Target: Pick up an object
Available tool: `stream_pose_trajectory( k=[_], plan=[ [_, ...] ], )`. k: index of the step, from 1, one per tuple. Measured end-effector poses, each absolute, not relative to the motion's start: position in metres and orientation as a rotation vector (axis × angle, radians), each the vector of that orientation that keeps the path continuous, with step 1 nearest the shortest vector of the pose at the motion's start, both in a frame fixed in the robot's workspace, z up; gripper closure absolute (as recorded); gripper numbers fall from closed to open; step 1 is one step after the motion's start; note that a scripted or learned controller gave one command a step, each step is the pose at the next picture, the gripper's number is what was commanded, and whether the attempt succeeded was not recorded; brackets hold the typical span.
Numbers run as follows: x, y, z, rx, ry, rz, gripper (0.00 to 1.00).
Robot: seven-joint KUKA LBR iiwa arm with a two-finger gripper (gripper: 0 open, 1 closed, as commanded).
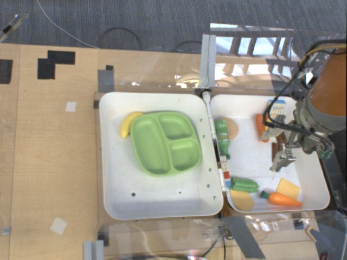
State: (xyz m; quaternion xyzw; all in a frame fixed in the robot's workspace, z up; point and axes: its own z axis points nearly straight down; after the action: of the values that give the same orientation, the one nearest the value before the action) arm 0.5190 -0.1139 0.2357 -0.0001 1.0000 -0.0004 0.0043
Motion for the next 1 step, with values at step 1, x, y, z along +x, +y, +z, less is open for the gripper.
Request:
stream_pose_trajectory(
  k=[1],
  plan=[
    [0.5066,-0.1480,0.1299,0.007,3.143,0.002,0.00]
  ],
)
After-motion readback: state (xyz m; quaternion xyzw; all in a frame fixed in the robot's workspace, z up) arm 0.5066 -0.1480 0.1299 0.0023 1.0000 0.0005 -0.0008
